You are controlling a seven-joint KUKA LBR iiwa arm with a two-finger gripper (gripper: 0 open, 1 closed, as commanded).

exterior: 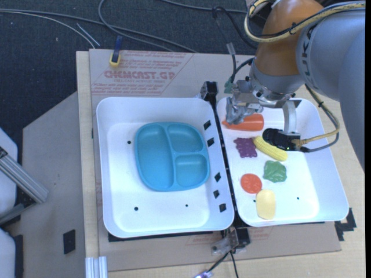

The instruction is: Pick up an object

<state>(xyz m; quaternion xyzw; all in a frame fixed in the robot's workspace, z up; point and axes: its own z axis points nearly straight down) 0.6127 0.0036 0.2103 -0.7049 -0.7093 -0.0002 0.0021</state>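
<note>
Dark carpet with loose cables surrounds a cardboard-topped bench [145, 68] that carries two shallow white bins side by side, seen from above at a slant.

I am the grey arm with the orange band, reaching in from the right, and my gripper [236, 116] hangs low over the far end of the right bin [327, 172]. Directly at my fingertips lies an orange carrot-shaped toy [250, 121], stretched across the bin floor; it looks like the piece I am going for, since it is the nearest object and the one my wrist is centred over. My fingers point down and touch or nearly touch its left end, but from this angle I cannot tell whether they are spread, pressed together or pinching it, so I would not call it held.

Going outward along the same bin: a purple grape cluster [246, 147] just below the carrot, a yellow corn cob [270, 149] beside it, then a green leafy piece [275, 171], a red-orange tomato [251, 183] and a pale yellow lemon shape [266, 204] near the front edge. They lie loose and apart, probably scattered so that each can be grasped alone.

Across the black divider, the left bin [116, 155] holds a blue compartment plate [171, 155], lying flat near its middle
</note>
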